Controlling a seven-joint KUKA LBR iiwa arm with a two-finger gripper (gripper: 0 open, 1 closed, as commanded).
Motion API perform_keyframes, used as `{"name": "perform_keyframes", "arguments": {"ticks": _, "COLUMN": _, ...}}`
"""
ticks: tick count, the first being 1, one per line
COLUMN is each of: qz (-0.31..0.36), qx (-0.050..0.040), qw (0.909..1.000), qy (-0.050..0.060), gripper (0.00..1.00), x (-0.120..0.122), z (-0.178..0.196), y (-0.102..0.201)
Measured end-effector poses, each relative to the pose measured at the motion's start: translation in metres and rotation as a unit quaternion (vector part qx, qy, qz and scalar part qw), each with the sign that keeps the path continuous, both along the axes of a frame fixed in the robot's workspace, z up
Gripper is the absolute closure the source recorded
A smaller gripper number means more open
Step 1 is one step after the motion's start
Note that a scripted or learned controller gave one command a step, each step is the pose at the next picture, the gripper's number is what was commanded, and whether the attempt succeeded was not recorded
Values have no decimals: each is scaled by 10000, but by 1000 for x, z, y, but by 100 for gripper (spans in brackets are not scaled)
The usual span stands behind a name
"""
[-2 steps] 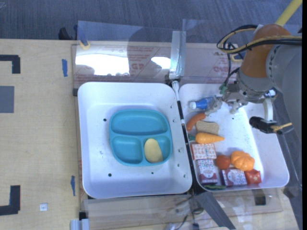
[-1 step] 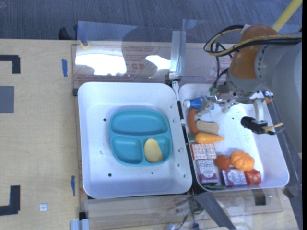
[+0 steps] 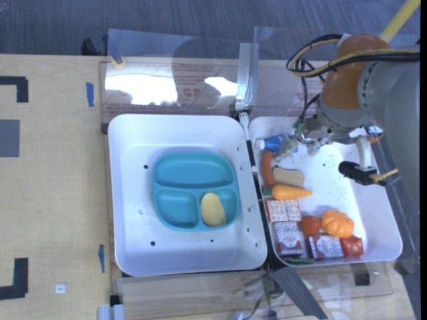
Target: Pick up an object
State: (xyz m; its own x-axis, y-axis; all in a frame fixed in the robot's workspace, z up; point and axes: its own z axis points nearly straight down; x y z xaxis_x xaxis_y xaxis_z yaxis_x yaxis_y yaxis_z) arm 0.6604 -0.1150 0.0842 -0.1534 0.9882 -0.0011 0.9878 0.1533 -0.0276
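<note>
Tool over a bin of toy food

The tool (image 3: pixel 309 137) hangs over the right bin's (image 3: pixel 380 212) far end, beside a blue-capped bottle (image 3: pixel 270 143); its opening cannot be told. Nearby lie a sausage (image 3: pixel 267 167), carrot (image 3: pixel 291 192), pumpkin (image 3: pixel 337 223) and 3 boxes (image 3: pixel 285 225), print unreadable. The left bin's (image 3: pixel 127 199) teal tray (image 3: pixel 193 189) holds a yellow lemon (image 3: pixel 213 209).

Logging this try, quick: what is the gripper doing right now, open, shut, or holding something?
Gripper: cannot be told; it sits low over the far end of the right bin, with nothing seen held.
</note>
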Motion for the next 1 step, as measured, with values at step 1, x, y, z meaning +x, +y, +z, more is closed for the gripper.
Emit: {"name": "perform_keyframes", "arguments": {"ticks": 1, "qz": -56, "qx": -23, "qw": 10000, "qy": 0, "gripper": 0, "x": 0, "z": 0, "y": 2}}
